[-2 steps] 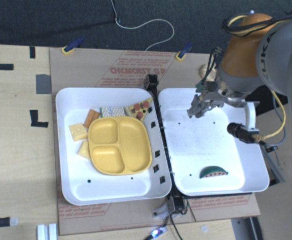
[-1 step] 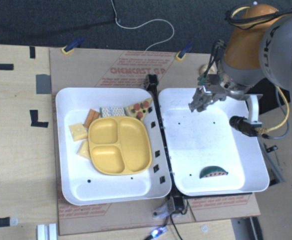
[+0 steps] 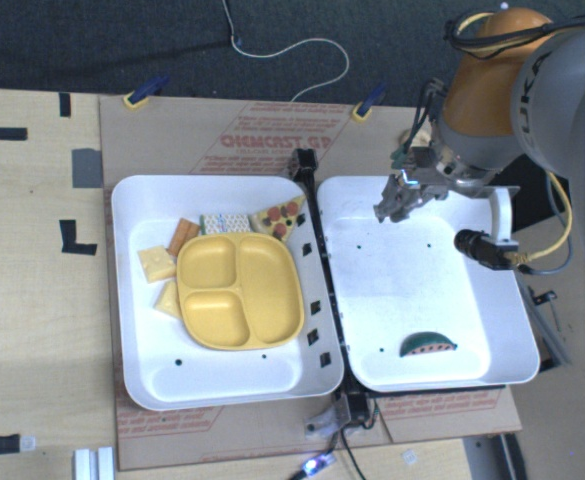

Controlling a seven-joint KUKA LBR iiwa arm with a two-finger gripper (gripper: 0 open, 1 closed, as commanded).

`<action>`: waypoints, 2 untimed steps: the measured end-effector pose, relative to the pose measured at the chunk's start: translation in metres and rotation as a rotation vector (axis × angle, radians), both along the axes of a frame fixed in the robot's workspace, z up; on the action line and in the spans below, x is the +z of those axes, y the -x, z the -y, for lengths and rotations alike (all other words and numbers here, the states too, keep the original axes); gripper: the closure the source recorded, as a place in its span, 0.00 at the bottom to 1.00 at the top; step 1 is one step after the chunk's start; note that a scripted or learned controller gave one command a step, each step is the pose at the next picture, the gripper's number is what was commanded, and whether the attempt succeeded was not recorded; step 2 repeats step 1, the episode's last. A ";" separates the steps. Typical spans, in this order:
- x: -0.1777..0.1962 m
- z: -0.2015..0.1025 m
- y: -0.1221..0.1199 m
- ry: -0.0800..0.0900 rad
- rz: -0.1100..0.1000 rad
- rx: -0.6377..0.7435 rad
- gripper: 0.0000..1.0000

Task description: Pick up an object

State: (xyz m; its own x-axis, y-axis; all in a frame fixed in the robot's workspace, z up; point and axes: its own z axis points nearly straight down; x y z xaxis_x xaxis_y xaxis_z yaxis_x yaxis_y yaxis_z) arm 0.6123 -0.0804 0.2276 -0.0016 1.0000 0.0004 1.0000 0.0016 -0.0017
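We see the claw (image 3: pixel 393 208) at the upper part of the right bin (image 3: pixel 492 363); we cannot tell its state. The watermelon slice (image 3: pixel 428 345) lies well apart, lower right, so a straight descent risks grabbing nothing.

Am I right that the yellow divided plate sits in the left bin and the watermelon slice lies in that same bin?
Not quite. The plate is in the left bin, but the watermelon slice lies in the right bin, near its front edge, as the camera view shows.

red print on the cardboard sheet (image 3: pixel 262 138) under the bins — upside down, too blurred to read.
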 end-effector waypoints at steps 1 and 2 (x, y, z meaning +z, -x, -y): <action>0.004 0.009 0.006 0.000 0.000 0.000 1.00; 0.004 0.009 0.006 0.000 0.000 0.000 1.00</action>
